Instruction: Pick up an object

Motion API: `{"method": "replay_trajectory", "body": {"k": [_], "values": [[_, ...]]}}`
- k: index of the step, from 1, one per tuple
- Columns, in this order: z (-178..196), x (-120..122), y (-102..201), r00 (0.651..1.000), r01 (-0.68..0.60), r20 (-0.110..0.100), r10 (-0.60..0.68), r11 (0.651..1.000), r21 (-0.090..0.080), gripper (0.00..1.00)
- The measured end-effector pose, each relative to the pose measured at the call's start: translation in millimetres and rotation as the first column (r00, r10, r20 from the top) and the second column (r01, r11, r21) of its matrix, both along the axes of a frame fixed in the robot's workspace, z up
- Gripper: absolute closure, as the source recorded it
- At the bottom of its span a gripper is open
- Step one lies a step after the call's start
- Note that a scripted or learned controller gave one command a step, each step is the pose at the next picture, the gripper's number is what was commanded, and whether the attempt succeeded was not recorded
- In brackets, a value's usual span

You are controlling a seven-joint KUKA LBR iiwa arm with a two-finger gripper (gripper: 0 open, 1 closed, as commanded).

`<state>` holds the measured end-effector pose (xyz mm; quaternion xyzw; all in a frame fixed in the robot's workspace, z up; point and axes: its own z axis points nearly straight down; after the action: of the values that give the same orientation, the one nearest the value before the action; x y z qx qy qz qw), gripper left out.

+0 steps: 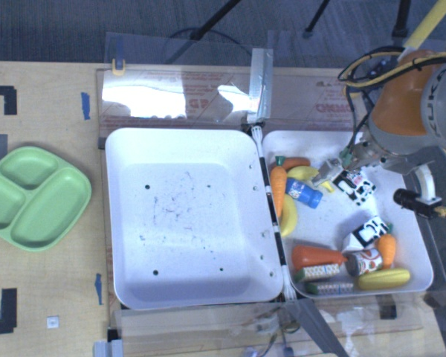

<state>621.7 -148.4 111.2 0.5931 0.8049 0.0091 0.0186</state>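
Note:
The right bin (420, 222) holds several toys. An orange carrot (279, 188), a yellow banana (288, 216) and a blue can (305, 194) lie by its left wall. A red-orange pepper (317, 256), a small tin (366, 262), another carrot (387, 248) and a yellow piece (383, 277) lie along the front. A black-and-white block (369, 231) sits mid-bin, and a second checkered one (355, 186) lies farther back. My gripper (334, 169) hangs low over the bin's back part, just right of the blue can and next to the checkered piece. I see nothing held.
The left bin (134, 155) stands beside the right one, with a metal divider (260, 88) behind them. A green divided plate (33, 197) rests on the bench at far left. The arm's orange band (401, 106) and cables hang over the right bin's back corner.

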Motion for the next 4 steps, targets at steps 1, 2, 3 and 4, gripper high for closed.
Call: {"method": "replay_trajectory", "body": {"k": [1,2,3,4], "values": [[15,3,-3,1.000,0.003,0.012,-0.003,1.000,-0.006,1.00],[124,29,29,0.997,0.074,-0.037,-0.074,0.997,0.006,1.00],[120,46,87,0.970,0.242,-0.037,-0.241,0.970,0.007,1.00],[120,46,87,0.970,0.241,-0.037,-0.241,0.970,0.007,0.00]]}}
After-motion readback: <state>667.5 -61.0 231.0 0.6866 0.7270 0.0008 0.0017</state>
